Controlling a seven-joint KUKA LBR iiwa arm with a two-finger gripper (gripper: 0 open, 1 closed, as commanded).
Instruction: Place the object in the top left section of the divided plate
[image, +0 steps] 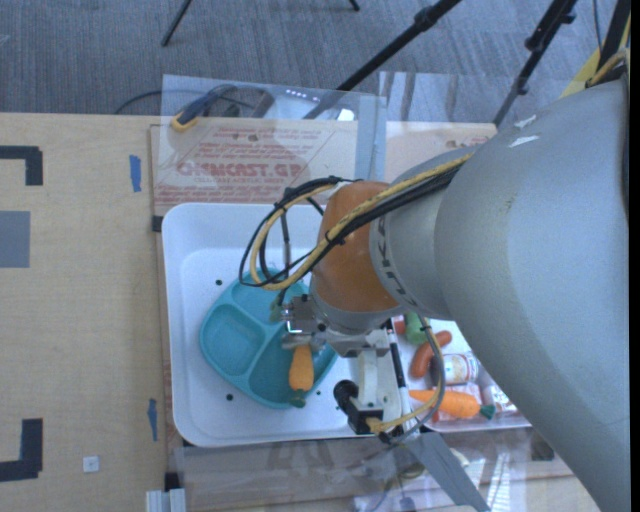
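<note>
An orange, carrot-like toy (300, 369) is lying on the teal divided plate (232, 340), in the section nearest the plate's right edge, directly beneath the arm's wrist. The plate is resting in the left white bin (190, 400), tilted diagonally to the bin's walls, with its other sections showing bare teal. The tool (301, 345) is hanging just above the orange toy, largely hidden by the wrist hardware, so whether it is open or closed cannot be told, nor whether it is touching the toy. The grey KUKA arm (520, 280), with its orange band (350, 260) and looping yellow and black cables (275, 235), is reaching in from the right and covering much of the scene. In the right bin, another toy carrot (455, 404) is lying beside a red piece (423, 358) and other small items half hidden under the arm. Both bins are sitting on the pale wooden desk (80, 300).
</note>
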